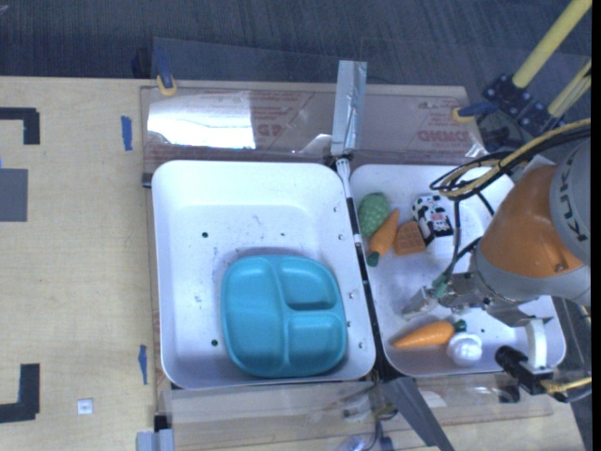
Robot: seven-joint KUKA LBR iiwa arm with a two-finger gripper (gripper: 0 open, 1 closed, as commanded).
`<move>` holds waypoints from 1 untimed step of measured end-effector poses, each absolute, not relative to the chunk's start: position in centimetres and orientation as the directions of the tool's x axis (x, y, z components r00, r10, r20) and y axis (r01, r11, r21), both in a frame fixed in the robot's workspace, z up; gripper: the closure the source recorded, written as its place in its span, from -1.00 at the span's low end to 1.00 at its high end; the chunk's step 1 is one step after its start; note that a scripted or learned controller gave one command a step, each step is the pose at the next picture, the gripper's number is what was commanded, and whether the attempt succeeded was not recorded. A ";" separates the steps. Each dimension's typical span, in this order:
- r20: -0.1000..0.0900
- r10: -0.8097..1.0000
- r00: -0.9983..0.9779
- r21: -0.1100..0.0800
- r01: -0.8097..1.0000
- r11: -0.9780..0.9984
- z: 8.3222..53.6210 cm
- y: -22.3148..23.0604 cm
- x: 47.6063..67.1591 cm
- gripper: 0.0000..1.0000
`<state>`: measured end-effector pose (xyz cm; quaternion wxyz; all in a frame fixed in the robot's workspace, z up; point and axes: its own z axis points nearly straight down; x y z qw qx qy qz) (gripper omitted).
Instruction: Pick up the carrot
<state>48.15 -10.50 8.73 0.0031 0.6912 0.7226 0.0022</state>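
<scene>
The right bin (413, 181) served as landmark: the blue plate (282, 316) sat in the bin beside it. The end effector (434, 296) hovered inside it, its opening indiscernible, just above the carrot (424, 335) lying near its front wall.

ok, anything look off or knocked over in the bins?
Nothing stands out. The blue tray sits flat in the left bin. In the right bin, the carrot lies intact on its side beside a small white object.
</scene>
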 end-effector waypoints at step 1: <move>-0.003 0.997 -0.075 0.007 0.997 0.076 8.8 -9.4 48.1 -1.00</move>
